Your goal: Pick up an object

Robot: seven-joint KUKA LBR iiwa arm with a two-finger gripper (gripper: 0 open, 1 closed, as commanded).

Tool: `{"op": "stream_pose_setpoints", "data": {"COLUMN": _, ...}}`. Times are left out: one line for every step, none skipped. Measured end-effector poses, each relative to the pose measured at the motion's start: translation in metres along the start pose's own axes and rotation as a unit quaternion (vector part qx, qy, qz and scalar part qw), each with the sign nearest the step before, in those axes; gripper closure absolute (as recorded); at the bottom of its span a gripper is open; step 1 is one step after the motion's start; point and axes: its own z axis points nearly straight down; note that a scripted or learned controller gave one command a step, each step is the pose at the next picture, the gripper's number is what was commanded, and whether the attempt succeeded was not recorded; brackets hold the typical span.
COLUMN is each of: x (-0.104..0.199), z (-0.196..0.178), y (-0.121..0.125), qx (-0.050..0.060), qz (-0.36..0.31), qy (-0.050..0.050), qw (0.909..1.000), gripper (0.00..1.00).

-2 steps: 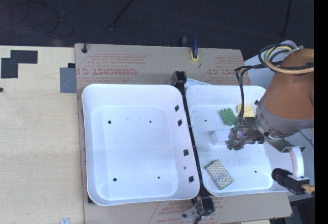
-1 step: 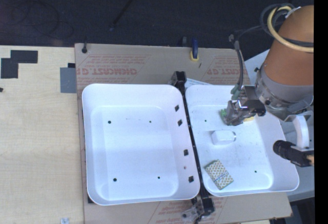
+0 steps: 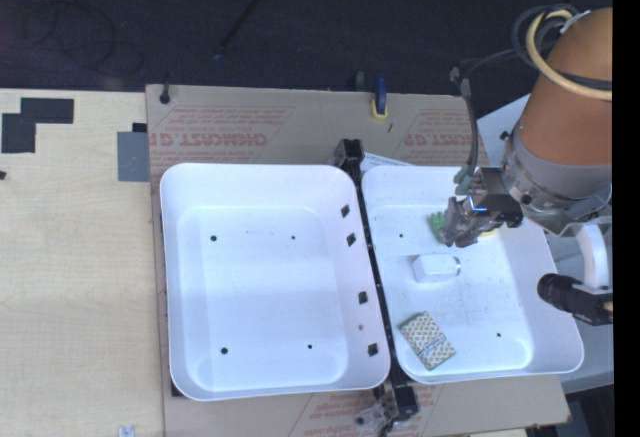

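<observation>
white block (image 3: 436, 267) and patterned packet (image 3: 427, 339) below end effector (image 3: 462, 228), green object (image 3: 438, 222) beside

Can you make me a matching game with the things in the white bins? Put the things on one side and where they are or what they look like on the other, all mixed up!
Things:
1. small white block
2. patterned box
3. green thing
4. gripper

Clues:
A. lies near the front of the right bin
B. sits right beside the gripper, at the back of the right bin
C. lies in the middle of the right bin
D. hangs over the right bin on the arm

Pairs: 1-C, 2-A, 3-B, 4-D
</observation>
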Motion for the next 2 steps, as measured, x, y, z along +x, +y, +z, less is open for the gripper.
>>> {"op": "stream_pose_setpoints", "data": {"x": -0.0008, "z": -0.0091, "y": 0.0000, "qx": 0.002, "qz": -0.001, "qy": 0.000, "qw": 1.0000, "gripper": 1.00}}
{"op": "stream_pose_setpoints", "data": {"x": -0.0016, "z": -0.0182, "y": 0.0000, "qx": 0.003, "qz": -0.002, "qy": 0.000, "qw": 1.0000, "gripper": 1.00}}
